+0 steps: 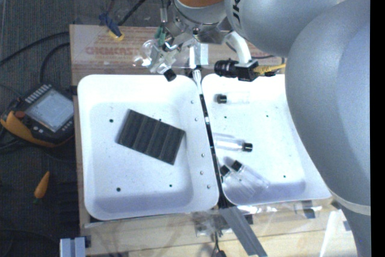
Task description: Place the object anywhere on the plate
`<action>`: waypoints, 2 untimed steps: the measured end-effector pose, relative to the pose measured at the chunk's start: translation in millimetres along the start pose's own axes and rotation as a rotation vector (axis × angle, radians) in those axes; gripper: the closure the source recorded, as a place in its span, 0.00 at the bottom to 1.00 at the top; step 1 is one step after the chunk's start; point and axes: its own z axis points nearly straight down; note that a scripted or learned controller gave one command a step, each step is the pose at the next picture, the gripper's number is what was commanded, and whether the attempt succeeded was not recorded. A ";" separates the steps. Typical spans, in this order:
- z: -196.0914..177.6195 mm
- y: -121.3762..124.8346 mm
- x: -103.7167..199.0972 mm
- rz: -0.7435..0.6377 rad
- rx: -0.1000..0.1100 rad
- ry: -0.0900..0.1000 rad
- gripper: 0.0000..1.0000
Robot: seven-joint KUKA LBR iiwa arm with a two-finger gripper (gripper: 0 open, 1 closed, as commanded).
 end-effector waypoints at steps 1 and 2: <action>65.3 35.6 62.6 -0.147 -0.001 -0.001 1.00; 8.4 -11.0 98.7 -0.558 -0.003 0.000 1.00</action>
